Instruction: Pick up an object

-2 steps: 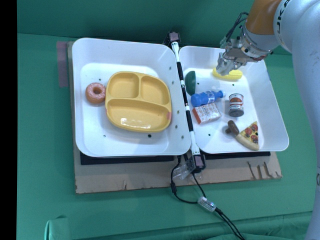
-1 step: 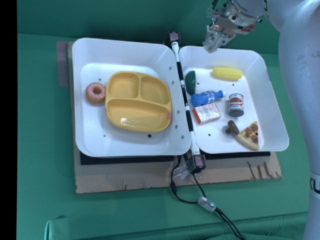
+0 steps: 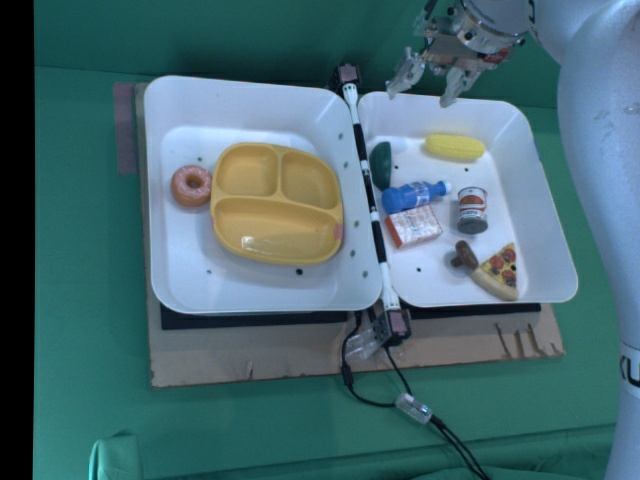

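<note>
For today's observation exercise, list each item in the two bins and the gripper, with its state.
gripper: open, holding nothing, above right bin's far edge
blue bottle: lying on its side
can: upright
corn cob: lying flat
pizza slice: flat, against the near wall
yellow tray: flat, in left bin
donut: flat, touching tray

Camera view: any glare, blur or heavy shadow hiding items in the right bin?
Camera view: even light, soft shadows; mild sheen on the right bin rim; corn, blue bottle and can read clearly; the gripper looks slightly soft.

A smooth grey arm [image 3: 598, 118] with an orange wrist band, black cables, and a metallic end effector [image 3: 430, 80].
</note>
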`<state>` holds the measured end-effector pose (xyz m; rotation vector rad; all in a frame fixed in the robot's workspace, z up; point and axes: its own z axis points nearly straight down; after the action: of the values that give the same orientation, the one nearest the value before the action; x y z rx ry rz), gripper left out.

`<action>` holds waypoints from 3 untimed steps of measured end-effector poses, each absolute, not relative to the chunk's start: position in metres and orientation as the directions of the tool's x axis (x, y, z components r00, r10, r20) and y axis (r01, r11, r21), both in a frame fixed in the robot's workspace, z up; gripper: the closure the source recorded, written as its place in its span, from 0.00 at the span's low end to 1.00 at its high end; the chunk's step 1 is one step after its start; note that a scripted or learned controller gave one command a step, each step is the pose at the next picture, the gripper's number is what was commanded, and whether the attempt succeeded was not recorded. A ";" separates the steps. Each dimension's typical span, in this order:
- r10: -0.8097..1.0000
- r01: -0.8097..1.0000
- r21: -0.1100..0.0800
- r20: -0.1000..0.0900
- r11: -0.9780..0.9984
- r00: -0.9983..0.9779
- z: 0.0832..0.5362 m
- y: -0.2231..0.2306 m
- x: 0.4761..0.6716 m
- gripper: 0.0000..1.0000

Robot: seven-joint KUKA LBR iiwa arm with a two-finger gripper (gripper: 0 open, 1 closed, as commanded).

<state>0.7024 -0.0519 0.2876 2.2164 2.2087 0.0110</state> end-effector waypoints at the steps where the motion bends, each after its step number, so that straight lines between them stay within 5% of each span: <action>1: 1.000 1.000 -0.006 0.004 -0.001 0.001 0.189 -0.108 0.701 0.00; 2: 1.000 1.000 -0.008 0.020 0.009 -0.009 0.187 -0.120 0.702 0.00; 3: 1.000 1.000 -0.003 0.027 0.005 -0.005 0.206 -0.118 0.705 1.00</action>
<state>0.7047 -0.1177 0.2055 2.2304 2.2418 0.0271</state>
